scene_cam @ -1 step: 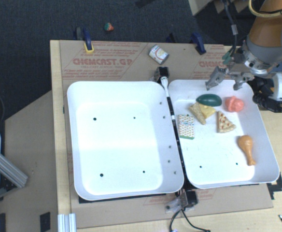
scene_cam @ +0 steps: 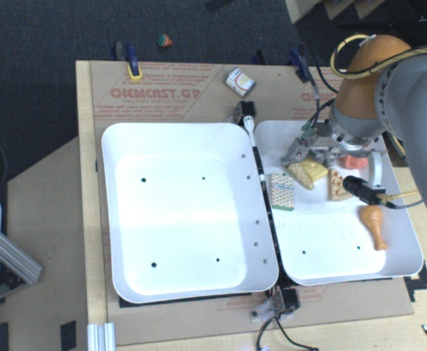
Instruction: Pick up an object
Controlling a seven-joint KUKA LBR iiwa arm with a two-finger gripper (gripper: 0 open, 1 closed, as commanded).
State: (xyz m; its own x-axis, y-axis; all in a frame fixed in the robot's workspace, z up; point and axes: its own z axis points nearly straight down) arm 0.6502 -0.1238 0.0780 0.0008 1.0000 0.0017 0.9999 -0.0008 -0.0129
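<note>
Print "CHEMCAST" on tabletop above left bin. Arm leans over right bin; hand low beside yellow chunk, grip state unclear.

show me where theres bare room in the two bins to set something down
The left bin has bare floor wall to wall. In the right bin, the near half is bare, below the orange piece. Its far half is crowded: gripper, yellow object, patterned pad.
</note>
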